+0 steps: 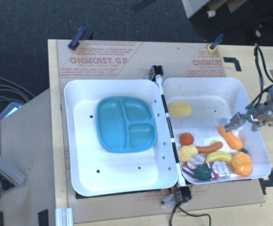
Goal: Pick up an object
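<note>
My gripper hangs over the right side of the right bin, just above the upper end of an orange carrot. Nothing shows held in it. Toy food lies along the bin's near side: a red tomato, yellow corn, a sausage, a banana, an orange pepper and green broccoli. A pale yellow piece lies alone toward the bin's far left.
The left bin holds a blue divided plate. A black-clipped divider rail separates the two bins. Cables run down at the right beside the arm.
</note>
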### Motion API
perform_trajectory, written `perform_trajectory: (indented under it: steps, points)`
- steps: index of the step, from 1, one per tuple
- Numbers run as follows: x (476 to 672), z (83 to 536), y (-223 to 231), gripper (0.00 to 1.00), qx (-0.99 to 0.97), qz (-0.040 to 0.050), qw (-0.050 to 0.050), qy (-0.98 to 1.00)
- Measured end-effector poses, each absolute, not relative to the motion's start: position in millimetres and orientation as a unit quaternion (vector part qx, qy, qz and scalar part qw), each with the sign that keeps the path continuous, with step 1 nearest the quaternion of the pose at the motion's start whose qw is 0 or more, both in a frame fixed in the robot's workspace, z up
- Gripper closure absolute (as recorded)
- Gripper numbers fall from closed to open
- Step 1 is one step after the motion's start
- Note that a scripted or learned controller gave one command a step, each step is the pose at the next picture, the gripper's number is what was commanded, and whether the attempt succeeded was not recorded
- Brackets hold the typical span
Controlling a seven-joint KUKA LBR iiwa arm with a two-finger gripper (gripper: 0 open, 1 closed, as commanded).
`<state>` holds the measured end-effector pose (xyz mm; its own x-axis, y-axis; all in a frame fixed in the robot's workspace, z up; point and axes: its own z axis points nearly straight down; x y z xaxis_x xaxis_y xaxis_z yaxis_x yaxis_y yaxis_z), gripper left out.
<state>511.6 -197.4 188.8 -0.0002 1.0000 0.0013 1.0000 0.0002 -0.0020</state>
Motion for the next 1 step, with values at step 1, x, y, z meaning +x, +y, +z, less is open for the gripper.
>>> perform_trajectory:
  steps: [1]
  points:
    - [563.3,84.9,-144.7,0.0,-0.707,0.0001,0.001,-0.708]
